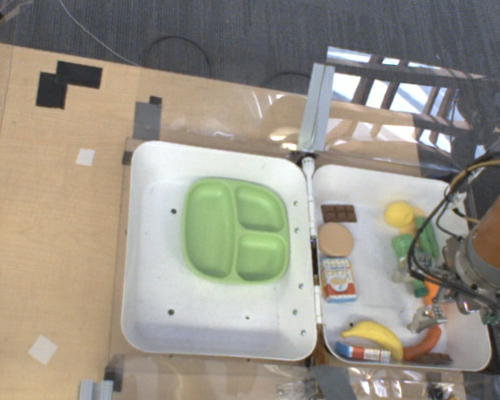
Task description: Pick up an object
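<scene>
The right bin [373,186] holds several objects: a yellow lemon [398,214], a green item [406,244] beside it, a brown chocolate bar [338,214], a round tan biscuit [335,241], a small red and white box [338,280], a banana [375,334], a red and blue tube [364,352] and an orange-red sausage shape [426,342]. My gripper [427,312] hangs low over the bin's right side, just above the sausage shape and next to a small orange piece [431,292]. The wrist hides what lies under it.
The left bin [144,299] bears a green divided plate [236,231]. A metal post [316,103] stands behind the wall between the bins. Black cables [426,233] loop off the wrist over the right bin. Wooden bench lies to the left.
</scene>
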### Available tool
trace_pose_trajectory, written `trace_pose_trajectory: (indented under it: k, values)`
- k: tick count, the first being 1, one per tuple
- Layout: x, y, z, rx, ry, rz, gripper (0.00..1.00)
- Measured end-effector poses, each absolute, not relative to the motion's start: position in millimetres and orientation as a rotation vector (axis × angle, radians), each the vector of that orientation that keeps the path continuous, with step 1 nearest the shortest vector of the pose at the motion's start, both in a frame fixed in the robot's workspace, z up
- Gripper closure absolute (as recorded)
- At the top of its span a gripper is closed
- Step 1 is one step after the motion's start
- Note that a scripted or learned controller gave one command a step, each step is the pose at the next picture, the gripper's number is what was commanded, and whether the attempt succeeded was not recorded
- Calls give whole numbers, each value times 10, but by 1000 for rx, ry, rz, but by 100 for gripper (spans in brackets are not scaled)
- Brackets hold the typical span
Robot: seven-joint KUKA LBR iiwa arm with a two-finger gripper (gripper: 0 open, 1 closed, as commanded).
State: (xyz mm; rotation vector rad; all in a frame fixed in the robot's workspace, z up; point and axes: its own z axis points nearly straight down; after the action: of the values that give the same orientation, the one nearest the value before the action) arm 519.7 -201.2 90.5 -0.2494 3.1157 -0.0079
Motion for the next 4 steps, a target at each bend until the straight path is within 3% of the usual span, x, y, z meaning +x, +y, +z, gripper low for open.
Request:
trace_pose_trajectory:
  k: [1, 2, 3, 4]
  values:
    - [5254, -2004, 1052, -256, 3098, -16, 100]
    - [5251, -2002, 1048, -257, 3099, -15, 0]
    - [5060, -2058, 905, -626, 3059, -13, 0]
    - [5116, -2050, 1053, -626, 3043, -23, 100]
